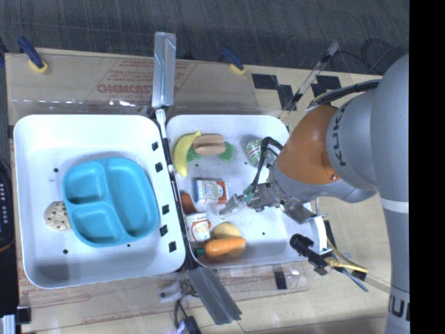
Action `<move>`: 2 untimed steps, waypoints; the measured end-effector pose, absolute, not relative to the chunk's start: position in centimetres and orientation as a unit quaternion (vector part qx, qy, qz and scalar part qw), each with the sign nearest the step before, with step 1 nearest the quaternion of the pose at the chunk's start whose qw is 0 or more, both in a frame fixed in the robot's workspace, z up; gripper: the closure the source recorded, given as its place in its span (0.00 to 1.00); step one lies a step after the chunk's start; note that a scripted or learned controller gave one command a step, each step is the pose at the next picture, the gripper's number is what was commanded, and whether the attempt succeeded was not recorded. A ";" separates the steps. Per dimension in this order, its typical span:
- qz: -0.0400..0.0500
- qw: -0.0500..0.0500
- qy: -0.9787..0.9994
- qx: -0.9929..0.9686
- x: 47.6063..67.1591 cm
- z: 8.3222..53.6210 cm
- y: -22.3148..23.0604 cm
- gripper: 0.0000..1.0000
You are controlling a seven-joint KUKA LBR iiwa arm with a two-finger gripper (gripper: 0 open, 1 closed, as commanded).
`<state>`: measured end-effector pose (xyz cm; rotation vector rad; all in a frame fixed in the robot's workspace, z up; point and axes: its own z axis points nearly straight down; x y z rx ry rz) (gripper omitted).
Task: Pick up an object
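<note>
A cardboard-covered table (83,89) over dark carpeted floor (208,12) carries two white bins. The left bin (35,186) holds a blue divided tray (108,200) and a cookie (55,216). The tool (243,200) hangs low in the right bin (271,239), beside a small carton (210,190); whether it grips anything, I cannot tell.

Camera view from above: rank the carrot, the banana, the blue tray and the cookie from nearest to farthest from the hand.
1. Carrot, right bin, just below-left of the hand.
2. Banana, right bin's top left.
3. Blue tray, middle of left bin.
4. Cookie, left bin's far left.
</note>
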<state>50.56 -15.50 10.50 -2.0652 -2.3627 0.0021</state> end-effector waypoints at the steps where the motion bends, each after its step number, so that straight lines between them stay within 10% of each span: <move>1: -0.001 0.000 -0.794 -0.608 47.7 9.2 -13.2 0.00; 2: 0.000 0.001 -0.807 -0.591 52.9 9.2 -14.0 0.00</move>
